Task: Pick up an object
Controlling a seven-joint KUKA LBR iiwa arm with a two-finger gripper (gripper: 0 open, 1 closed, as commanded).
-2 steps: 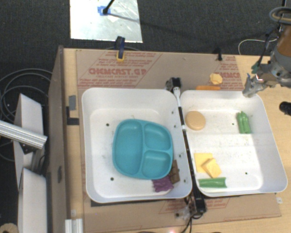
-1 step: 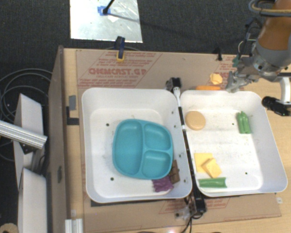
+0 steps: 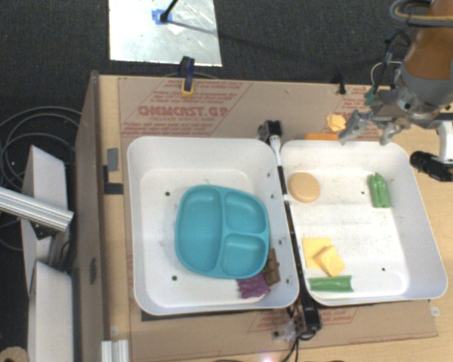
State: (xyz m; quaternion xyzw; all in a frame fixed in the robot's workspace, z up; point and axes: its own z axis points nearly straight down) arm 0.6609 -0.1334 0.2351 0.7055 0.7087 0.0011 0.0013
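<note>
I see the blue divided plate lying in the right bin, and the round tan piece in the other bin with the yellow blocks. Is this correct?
Not quite. The camera view shows the blue divided plate in the left bin, not the right. The round tan piece does lie in the other bin with the yellow blocks.

Cardboard sheet (image 3: 211,100) under bins, well left of gripper (image 3: 370,128): red print, roughly "CHEMCAST GP". Smaller red lines beside it unreadable.

Tan round piece (image 3: 304,187), right bin, lying flat
</note>
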